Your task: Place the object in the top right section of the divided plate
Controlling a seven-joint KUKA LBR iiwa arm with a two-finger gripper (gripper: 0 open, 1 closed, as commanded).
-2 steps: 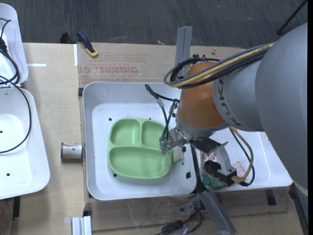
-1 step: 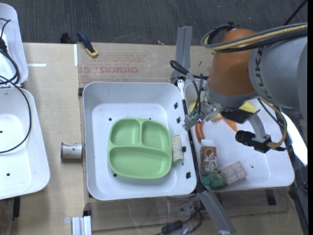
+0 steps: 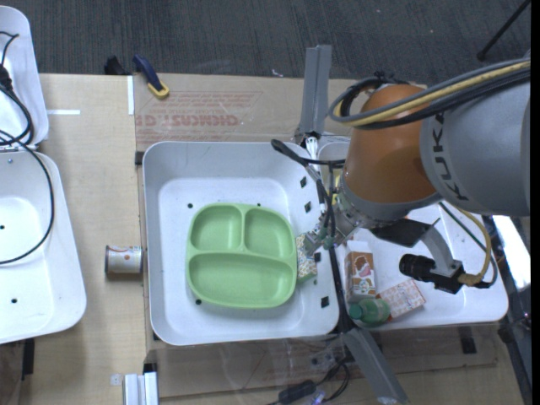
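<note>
A light green divided plate (image 3: 243, 256) lies in the left white bin (image 3: 169, 226), with two small sections at the top and one long section below. My gripper (image 3: 319, 238) hangs just off the plate's right rim, under the orange wrist band. A small green-and-white patterned packet (image 3: 305, 263) sits right below the gripper, against the plate's right edge. Whether the gripper touches the packet is hidden by the wrist.
The right bin (image 3: 472, 302) holds a brown-and-white box (image 3: 359, 273), a green round item (image 3: 369, 311) and a pale packet (image 3: 403, 298). A small can (image 3: 124, 260) lies on the bench left of the plate's bin. A blue-and-yellow clamp (image 3: 150, 77) rests at the back.
</note>
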